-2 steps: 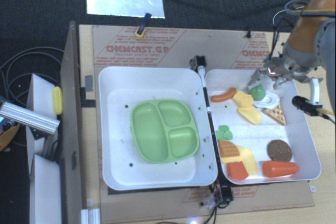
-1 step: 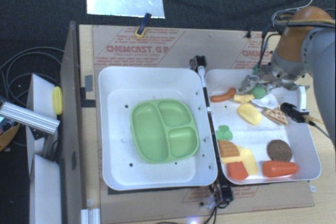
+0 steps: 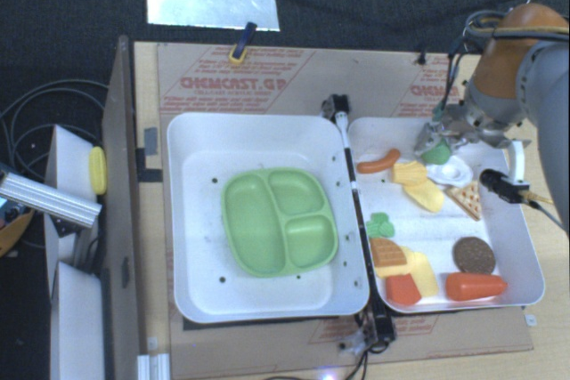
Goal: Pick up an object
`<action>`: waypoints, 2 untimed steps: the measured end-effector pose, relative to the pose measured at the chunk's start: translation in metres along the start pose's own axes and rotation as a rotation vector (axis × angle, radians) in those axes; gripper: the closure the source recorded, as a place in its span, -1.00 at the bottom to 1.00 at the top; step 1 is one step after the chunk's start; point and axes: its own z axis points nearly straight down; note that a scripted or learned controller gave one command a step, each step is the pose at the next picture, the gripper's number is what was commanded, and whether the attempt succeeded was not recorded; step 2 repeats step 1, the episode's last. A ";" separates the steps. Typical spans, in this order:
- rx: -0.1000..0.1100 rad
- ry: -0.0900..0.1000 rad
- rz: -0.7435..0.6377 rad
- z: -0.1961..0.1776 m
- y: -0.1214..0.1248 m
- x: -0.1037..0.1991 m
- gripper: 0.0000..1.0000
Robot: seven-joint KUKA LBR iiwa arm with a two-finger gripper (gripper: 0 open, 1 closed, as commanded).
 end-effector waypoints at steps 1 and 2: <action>-0.002 0.006 -0.005 -0.089 -0.013 0.096 1.00; -0.002 0.006 -0.005 -0.089 -0.013 0.096 1.00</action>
